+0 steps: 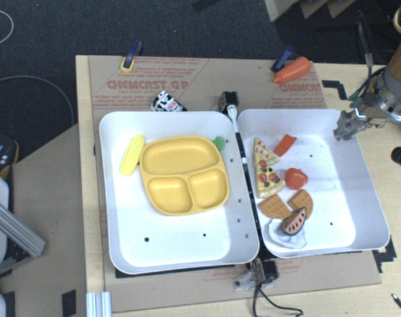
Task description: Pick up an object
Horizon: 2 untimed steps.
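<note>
I saw the gripper [346, 125] at the right bin's [359, 197] far right rim; whether its jaws were wide or narrow I couldn't tell. Inside lay a triangular pizza slice [264, 168], round tomato [296, 177], and ridged waffle [275, 207]. A glossy yellow divided plate [183, 174] filled the left bin [121, 216].

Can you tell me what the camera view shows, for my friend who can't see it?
Two white bins sit side by side: the left bin holds a yellow divided plate and a toy corn cob, the right bin toy foods including a pizza slice. The gripper hovers at the right bin's far right corner.
</note>
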Motion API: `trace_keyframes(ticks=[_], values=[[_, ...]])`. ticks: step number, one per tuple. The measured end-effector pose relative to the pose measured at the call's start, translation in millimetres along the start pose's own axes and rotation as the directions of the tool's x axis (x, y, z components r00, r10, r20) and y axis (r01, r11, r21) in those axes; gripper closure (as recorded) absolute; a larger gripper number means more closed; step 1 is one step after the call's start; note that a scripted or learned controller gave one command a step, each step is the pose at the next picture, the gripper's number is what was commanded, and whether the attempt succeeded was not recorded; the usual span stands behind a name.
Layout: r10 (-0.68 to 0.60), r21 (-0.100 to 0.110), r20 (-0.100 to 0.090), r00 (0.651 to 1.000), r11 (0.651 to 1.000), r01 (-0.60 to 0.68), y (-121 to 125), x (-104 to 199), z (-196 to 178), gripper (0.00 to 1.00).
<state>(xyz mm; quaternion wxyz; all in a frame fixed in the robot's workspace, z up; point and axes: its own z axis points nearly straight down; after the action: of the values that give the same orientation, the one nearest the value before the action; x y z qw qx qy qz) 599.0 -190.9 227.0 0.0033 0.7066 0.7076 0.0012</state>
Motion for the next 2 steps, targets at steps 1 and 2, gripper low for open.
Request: trace_keyframes(ticks=[1,2], values=[[-0.003,0.009,-0.006,1.0,1.0,0.003,-16.3,44.4,-8.1,1.0],[-0.004,0.01,-0.007,1.0,1.0,0.004,-31.7,98.6,-16.1,1.0]])
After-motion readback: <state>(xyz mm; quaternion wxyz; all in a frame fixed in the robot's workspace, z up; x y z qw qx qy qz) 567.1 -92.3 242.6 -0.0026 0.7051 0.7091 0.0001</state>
